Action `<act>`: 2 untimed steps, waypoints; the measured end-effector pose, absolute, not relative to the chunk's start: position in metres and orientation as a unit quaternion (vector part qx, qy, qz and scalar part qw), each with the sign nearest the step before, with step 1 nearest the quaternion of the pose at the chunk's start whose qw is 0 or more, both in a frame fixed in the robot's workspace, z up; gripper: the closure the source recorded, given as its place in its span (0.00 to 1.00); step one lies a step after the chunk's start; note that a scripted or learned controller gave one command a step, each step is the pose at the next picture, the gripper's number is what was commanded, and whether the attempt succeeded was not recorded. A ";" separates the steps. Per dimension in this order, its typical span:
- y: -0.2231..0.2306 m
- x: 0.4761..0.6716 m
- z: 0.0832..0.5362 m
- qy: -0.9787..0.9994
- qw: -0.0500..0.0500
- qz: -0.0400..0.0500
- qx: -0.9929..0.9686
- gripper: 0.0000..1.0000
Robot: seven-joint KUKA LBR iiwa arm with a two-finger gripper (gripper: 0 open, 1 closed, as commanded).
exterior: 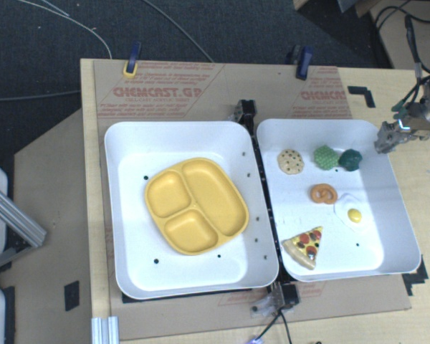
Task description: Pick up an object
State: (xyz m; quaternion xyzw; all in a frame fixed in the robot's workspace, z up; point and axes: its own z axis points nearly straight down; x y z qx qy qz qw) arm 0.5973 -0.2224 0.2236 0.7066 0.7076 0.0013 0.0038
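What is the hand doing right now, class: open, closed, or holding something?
Hand: open or closed cannot be told; it sits at the right bin's far right corner.

Single fixed overhead camera, slanted down, both white bins framed

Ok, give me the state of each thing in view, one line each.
gripper: over the right bin's far right corner, holding nothing visible
yellow plate: upright in left bin
cookie: lying flat
broccoli: touching the dark green piece
pretzel: flat
egg: flat
pizza slice: flat
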 end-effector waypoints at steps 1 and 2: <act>-0.162 0.599 0.226 0.709 -0.001 0.000 0.705 1.00; -0.111 0.609 0.237 0.709 0.001 0.001 0.705 1.00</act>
